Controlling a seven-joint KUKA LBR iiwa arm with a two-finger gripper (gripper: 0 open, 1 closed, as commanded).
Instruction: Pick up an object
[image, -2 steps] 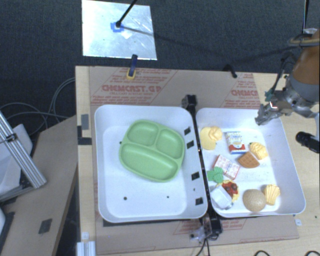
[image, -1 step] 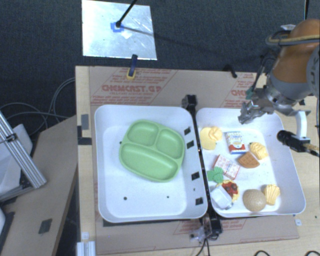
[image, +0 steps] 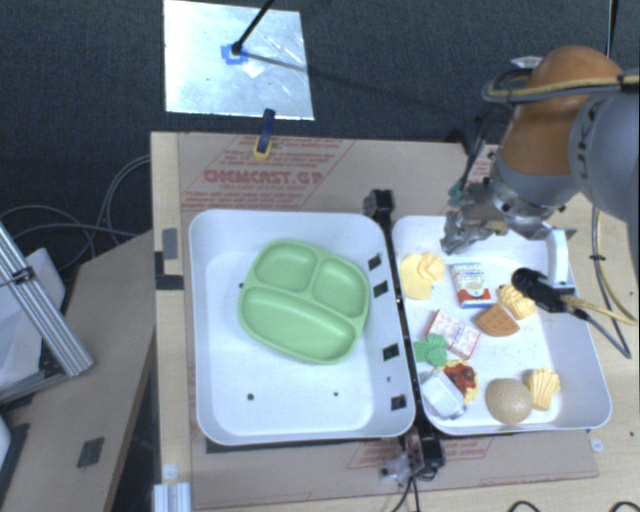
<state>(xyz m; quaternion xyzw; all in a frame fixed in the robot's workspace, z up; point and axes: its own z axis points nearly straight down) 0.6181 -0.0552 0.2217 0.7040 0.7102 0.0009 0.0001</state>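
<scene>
Yellow toy food (image: 421, 275) sits nearest hand (image: 462, 236) in right bin (image: 585, 400). Hand grip: cannot tell. Drop straight down, squeeze gently.

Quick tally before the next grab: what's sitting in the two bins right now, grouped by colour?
Green: 2, the divided plate in the left bin and a small green piece in the right bin
Yellow: 3
Red and white packets: 2
Brown or tan: 2
Mixed red and white item: 1
Total: 10
</scene>
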